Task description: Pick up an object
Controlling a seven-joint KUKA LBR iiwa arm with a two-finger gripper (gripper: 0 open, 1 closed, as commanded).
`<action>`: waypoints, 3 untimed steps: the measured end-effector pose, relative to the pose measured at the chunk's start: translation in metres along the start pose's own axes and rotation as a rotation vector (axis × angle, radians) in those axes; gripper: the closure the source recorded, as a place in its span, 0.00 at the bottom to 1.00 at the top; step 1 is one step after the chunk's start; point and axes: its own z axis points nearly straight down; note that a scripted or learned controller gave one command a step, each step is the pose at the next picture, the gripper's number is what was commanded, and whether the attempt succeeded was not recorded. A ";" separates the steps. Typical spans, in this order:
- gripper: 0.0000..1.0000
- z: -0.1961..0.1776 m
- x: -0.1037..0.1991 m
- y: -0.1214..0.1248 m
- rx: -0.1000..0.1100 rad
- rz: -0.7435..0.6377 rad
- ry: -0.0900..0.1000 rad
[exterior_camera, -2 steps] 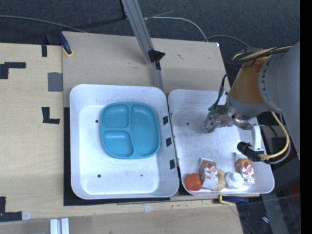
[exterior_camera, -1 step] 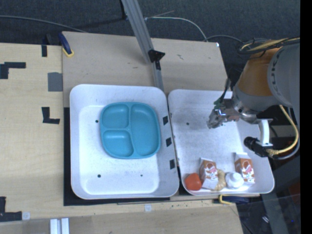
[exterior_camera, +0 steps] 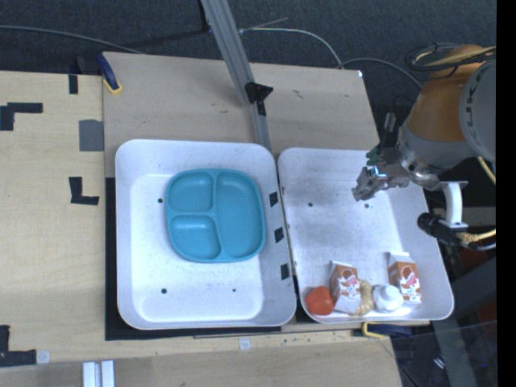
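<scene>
The right bin (exterior_camera: 339,216) holds a cluster of objects along its near edge: a red ball (exterior_camera: 320,301), a small carton (exterior_camera: 347,286), a tan piece (exterior_camera: 368,298), a white cap-like item (exterior_camera: 389,298) and a second carton (exterior_camera: 405,278). My gripper (exterior_camera: 367,185) hangs over the far right part of this bin, well away from the cluster. Nothing shows between its fingers. The grey arm with its orange band (exterior_camera: 439,111) comes in from the right.
The left bin (exterior_camera: 137,240) carries a blue divided plate (exterior_camera: 216,214). A metal pole (exterior_camera: 234,47) slants across the bench behind the bins. Cables run along the dark floor at the back.
</scene>
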 end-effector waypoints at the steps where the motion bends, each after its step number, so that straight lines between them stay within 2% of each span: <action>1: 1.00 -0.053 0.000 0.001 -0.001 -0.001 0.000; 3: 1.00 -0.039 0.115 0.007 0.005 -0.006 0.002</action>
